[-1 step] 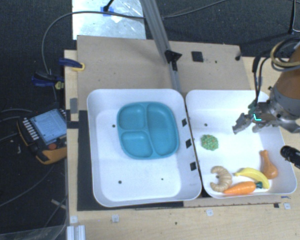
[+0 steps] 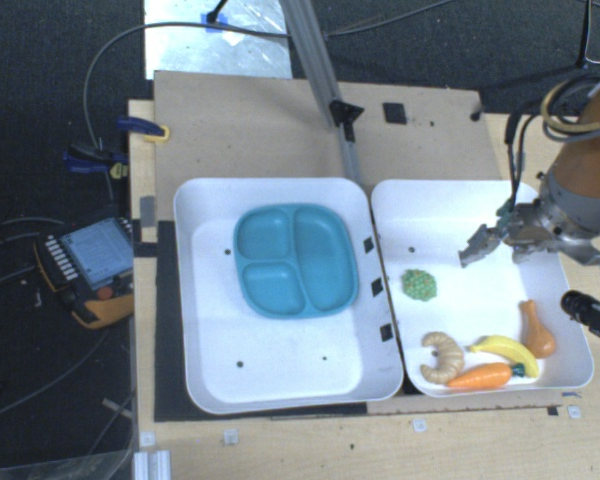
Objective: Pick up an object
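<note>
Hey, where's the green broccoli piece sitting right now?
The green broccoli piece lies near the middle of the right bin, above the croissant and lower left of the hand.

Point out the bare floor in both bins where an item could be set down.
Left bin: bare floor in front of the blue divided plate and along its left wall. Right bin: open far-left area, behind the green ball. Crowded: its near edge, with croissant, carrot, banana and drumstick.

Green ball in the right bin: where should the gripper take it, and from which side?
Grip the green ball across its middle, coming straight down. It looks round and lies alone on the right bin's floor, apart from the croissant and banana, so any finger direction should fit.
</note>
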You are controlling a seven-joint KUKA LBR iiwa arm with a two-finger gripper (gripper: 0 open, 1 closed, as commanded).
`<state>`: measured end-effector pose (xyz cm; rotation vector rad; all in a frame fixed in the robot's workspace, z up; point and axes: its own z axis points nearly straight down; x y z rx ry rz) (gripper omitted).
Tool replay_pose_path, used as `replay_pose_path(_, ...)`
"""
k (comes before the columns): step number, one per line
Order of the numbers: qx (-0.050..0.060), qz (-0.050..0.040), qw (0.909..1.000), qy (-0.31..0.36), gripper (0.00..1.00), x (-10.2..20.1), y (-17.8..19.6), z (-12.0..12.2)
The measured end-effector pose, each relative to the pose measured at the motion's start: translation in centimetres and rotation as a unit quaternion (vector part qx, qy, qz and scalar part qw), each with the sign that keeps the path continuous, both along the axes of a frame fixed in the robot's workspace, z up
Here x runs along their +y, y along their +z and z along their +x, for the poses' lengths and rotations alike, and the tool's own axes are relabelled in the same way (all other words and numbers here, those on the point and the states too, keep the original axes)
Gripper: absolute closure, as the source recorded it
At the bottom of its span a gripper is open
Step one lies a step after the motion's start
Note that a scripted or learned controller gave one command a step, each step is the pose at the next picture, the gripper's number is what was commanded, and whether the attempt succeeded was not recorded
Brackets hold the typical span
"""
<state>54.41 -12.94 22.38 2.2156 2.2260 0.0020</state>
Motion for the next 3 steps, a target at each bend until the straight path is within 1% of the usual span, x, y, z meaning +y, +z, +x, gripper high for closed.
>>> replay_pose_path(1, 0.002, 0.0001, 1.0, -0.002, 0.0, 0.1, -6.3, 0.1)
replay_pose_path(2, 0.002, 0.0002, 1.0, -0.001, 0.0, 0.7, -11.5, 1.0)
replay_pose_path(3, -0.01, 0.0004, 1.0, -0.002, 0.0, 0.7, -12.9, 1.8)
